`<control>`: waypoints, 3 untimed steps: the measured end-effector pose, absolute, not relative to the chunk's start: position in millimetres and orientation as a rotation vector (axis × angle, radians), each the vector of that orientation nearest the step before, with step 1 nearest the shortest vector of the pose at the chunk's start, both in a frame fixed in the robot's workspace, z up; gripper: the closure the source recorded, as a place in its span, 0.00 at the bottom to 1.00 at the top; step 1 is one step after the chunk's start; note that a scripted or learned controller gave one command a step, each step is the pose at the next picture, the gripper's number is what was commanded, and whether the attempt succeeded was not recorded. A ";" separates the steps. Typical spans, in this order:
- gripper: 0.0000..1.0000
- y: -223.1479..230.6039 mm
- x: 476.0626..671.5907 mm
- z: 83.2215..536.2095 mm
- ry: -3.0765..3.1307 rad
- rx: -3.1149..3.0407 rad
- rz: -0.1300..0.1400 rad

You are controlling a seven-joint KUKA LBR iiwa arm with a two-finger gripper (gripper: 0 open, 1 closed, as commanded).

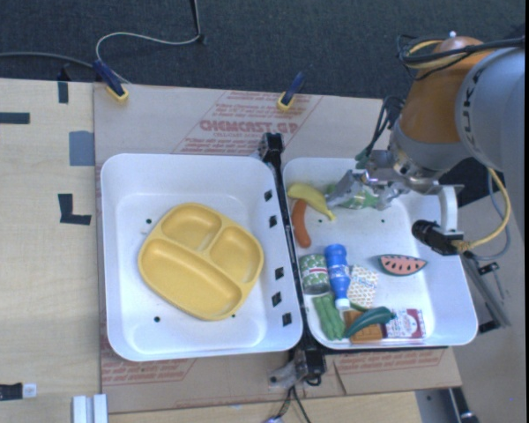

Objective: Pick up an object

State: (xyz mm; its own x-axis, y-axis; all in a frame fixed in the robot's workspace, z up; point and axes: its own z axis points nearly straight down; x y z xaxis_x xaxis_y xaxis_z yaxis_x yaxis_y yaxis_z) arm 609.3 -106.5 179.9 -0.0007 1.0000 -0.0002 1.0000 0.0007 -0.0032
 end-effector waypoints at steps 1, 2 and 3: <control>0.00 -102.0 582.4 85.5 -2.223 -2.221 0.000; 1.00 -102.9 582.9 95.2 -2.223 -2.224 -0.001; 0.00 -102.9 582.8 95.2 -2.223 -2.223 -0.001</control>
